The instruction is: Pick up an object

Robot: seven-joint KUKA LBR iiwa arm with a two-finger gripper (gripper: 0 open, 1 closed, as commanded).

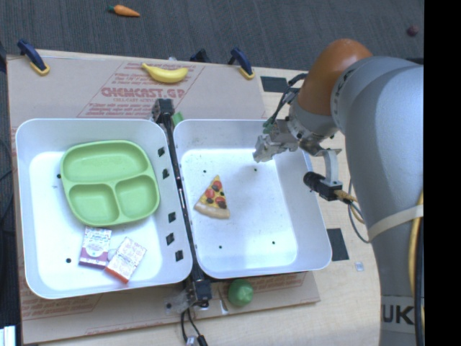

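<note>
A toy pizza slice (214,199) lies flat in the right bin (284,247), a little left of its middle. My gripper (263,152) hangs over the bin's upper right part, up and to the right of the slice and well apart from it. I see nothing between its fingers. In the left bin (29,215) sit a green divided plate (109,180) and two small snack packets (96,247) (126,259).
A toy banana (166,71) lies on the cardboard behind the bins. A green ball (240,292) rests at the front edge below the right bin. A toy carrot (125,10) lies on the floor at the back. Blue clamps (33,55) grip the board's rear edge.
</note>
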